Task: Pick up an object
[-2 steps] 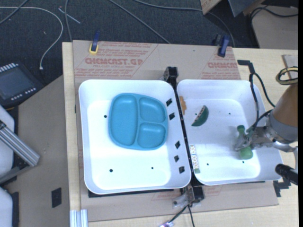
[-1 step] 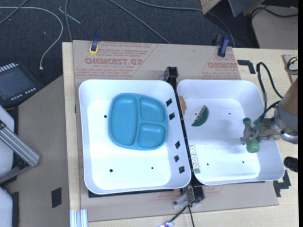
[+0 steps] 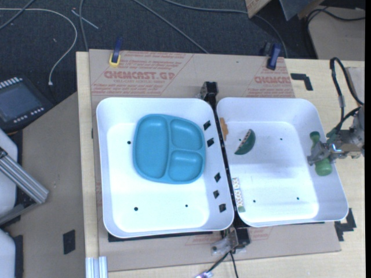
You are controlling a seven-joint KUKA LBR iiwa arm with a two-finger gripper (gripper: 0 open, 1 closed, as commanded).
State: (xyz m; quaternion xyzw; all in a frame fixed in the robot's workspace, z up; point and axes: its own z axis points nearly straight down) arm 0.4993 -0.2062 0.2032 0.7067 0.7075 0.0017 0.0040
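Observation:
A small watermelon-slice toy (image 3: pixel 246 142), green rind with a red face, lies in the upper left part of the right bin (image 3: pixel 290 210). A tiny orange piece (image 3: pixel 224 130) sits by that bin's left wall. A green object (image 3: pixel 320 160) with a rounded lower end rests against the right bin's right rim. A blue divided plate (image 3: pixel 169 148) lies flat in the left bin (image 3: pixel 156 213), towards its back.
A black divider strip (image 3: pixel 220 155) with clips runs between the two bins. Cables and a small grey fixture (image 3: pixel 346 143) sit just outside the right bin's right rim. Cardboard (image 3: pixel 174 74) covers the bench behind the bins.

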